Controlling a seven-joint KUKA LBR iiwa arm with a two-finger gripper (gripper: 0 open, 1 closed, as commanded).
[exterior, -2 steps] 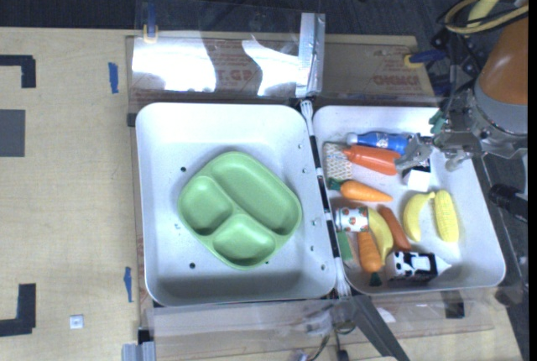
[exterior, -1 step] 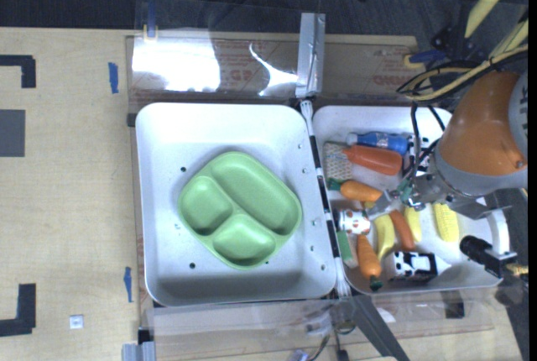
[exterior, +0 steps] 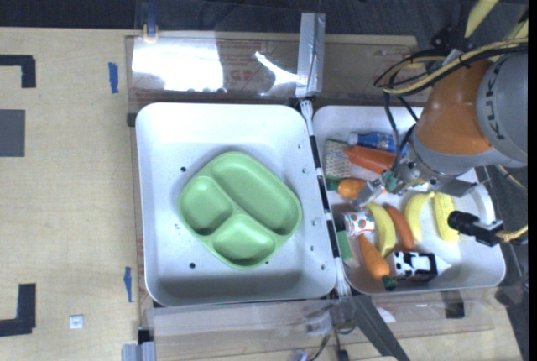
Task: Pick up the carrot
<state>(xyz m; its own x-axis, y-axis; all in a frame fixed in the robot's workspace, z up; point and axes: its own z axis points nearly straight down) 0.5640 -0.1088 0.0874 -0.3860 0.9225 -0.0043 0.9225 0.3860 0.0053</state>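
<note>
**Q:** Where are you sitting right now?

**A:** I am reaching in from the right, with my orange-banded wrist hanging over the right bin [exterior: 491, 267]. My gripper [exterior: 401, 176] is sitting low among the clutter near the middle of that bin, just right of an orange bottle [exterior: 369, 158] lying on its side.

**Q:** Is the gripper wide, narrow, or holding something?

**A:** I cannot tell; my wrist is covering too much of it from above.

**Q:** And the carrot?

**A:** The carrot [exterior: 373, 257] is lying in the near part of the right bin, toward its left wall, pointing away at a slant. It is resting near my gripper's near-left side but apart from it. A banana [exterior: 384, 227] is lying just beside its far end, and a small black-and-white toy [exterior: 414, 264] is sitting just to its right.

**Q:** What else is lying around?

**A:** Two more bananas [exterior: 430, 212] are lying farther right. In the left bin [exterior: 159, 183], a green divided plate [exterior: 239, 208] is sitting in the middle. Both bins are resting on the table [exterior: 59, 183].
</note>
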